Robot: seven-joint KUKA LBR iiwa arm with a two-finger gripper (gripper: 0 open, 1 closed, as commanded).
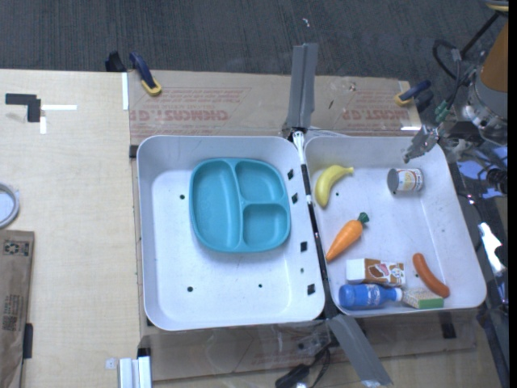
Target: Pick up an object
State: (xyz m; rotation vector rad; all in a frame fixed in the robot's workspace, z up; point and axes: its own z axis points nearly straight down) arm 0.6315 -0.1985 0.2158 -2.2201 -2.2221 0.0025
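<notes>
The right bin [452, 217] holds a yellow banana [331, 183], a small tin can [405, 181] lying on its side, a carrot [347, 237], a red sausage [430, 275], a blue bottle [367, 296], a brown and white snack box [380, 272] and a small green and white packet [424, 300]. My gripper [422, 142] hangs over the far right corner of that bin, a little beyond the can and apart from it. I see nothing held in it.
The left bin [161, 281] carries a teal divided plate [240, 204]. A grey divider post [303, 87] rises between the bins at the back. Clamps [145, 75] and cardboard lie behind the bins. Cables hang by the arm at the right.
</notes>
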